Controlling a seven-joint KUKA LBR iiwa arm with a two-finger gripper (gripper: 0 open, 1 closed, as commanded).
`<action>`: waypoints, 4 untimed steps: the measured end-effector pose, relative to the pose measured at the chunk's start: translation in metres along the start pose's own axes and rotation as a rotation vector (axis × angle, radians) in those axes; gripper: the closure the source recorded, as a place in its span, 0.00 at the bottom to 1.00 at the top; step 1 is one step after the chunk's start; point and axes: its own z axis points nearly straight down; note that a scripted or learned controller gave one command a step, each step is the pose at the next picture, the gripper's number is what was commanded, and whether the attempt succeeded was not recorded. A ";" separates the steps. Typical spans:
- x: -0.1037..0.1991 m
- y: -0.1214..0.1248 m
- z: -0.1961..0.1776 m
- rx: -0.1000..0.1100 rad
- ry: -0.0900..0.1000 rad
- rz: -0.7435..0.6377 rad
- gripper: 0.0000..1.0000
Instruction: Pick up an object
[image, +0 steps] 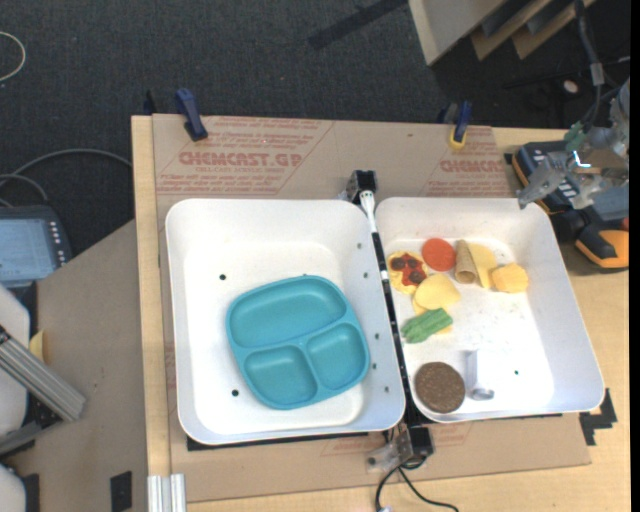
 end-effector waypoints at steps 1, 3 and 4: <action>0.032 -0.046 -0.086 -0.006 -0.001 -0.002 0.00; 0.163 -0.154 -0.259 0.004 0.003 -0.008 0.00; 0.160 -0.149 -0.270 -0.003 0.000 -0.001 1.00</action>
